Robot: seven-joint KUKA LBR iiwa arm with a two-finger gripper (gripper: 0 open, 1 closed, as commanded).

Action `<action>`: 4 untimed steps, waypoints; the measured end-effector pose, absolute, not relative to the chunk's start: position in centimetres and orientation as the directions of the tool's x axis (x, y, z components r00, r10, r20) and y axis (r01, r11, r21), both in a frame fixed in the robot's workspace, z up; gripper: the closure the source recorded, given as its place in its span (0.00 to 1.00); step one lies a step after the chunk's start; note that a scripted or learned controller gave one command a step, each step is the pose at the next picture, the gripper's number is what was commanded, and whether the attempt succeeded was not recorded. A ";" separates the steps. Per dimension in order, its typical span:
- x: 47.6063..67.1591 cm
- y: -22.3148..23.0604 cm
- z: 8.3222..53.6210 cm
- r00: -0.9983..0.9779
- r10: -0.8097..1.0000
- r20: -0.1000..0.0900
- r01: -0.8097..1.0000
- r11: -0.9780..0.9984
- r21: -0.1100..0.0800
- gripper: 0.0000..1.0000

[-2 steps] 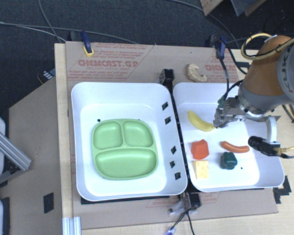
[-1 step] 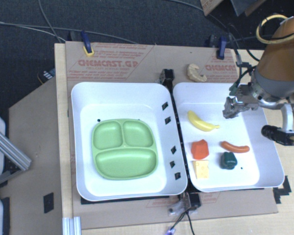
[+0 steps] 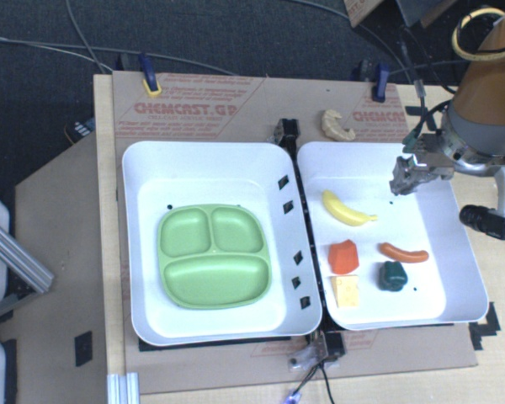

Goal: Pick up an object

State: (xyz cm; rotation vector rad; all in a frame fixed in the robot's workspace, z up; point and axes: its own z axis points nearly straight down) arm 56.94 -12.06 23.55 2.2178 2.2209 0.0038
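The right bin holds a yellow banana, a red pepper-like piece, an orange-red sausage, a dark green object and a pale yellow cheese wedge. My gripper hangs over the upper right part of that bin, to the right of the banana and above the sausage. Nothing shows between its fingers.
The left bin carries a green divided plate. A beige object lies on the bench behind the right bin. Blue clamps hold the board's far edge. Black clips run along the wall between the bins.
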 end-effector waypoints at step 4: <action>63.5 8.4 22.3 -0.007 1.000 0.002 1.000 0.007 0.001 1.00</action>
